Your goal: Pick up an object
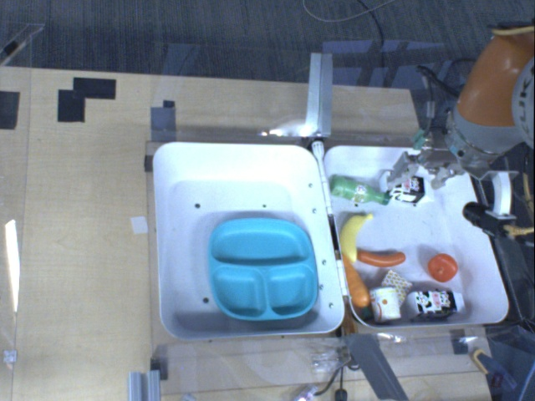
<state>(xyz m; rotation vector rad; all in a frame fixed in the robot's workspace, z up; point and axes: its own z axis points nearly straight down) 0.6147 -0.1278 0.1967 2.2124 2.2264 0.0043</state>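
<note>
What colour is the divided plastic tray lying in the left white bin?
Light blue. The divided plastic tray shows best in the camera view, looking down on both bins.

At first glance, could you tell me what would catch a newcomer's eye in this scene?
The bright blue divided tray stands out, lying alone in the left bin. The right bin is crowded with small things: a green bottle, a banana, a sausage and an orange ball. The gripper hangs over that bin's far edge, by a small black-and-white item.
</note>
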